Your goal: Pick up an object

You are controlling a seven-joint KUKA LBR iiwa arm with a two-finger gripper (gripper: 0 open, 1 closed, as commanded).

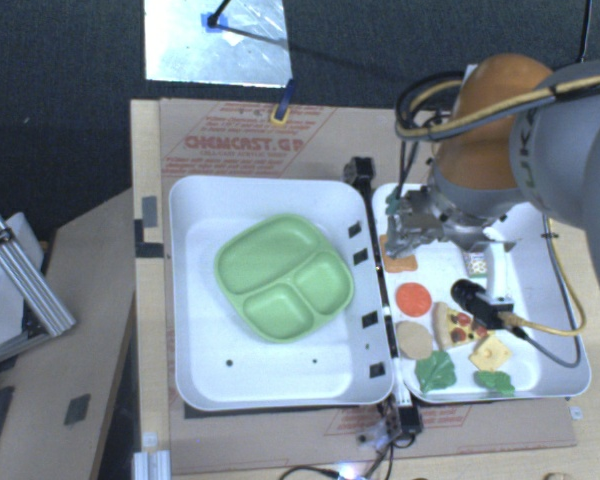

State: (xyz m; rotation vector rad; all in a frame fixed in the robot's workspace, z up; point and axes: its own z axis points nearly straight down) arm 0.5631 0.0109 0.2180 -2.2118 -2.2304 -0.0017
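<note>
Lettuce leaf [436, 370] etc sit below the gripper [408, 236], hovering over toast [400, 262], nothing picked yet afaict, can't tell its state.

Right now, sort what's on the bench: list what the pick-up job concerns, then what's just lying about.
Job in hand:
gripper, low over the right bin
orange piece just under it
red disc
pizza slice
tan round
cheese wedge
green leaf

Lying about:
green divided plate
left bin
</note>
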